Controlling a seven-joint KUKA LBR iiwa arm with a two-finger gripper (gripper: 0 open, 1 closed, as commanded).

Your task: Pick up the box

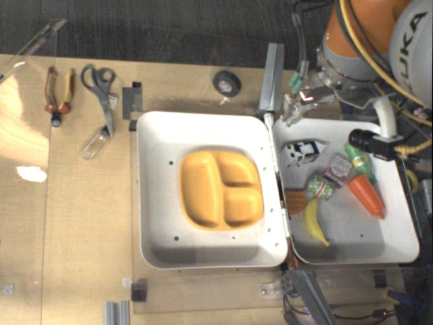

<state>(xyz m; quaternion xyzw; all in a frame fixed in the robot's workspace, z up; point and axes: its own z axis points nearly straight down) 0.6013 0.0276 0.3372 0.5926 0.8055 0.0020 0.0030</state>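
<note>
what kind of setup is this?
Probably a robotics lab pick-and-place bench: a KUKA arm reaches over two white bins, the right one holding toy food such as a carrot and banana. Scissors and pliers lie on the plywood top.

Bench (67, 202) light wood, smooth, glare at left. Both bins (155, 181) glossy white plastic. Yellow tray (220, 188) smooth plastic, satin sheen. Scissors (101, 97) shiny metal blades. Carrot (367, 195) and banana (313, 223) glossy plastic. Arm (369, 12) shell glossy orange.
</note>
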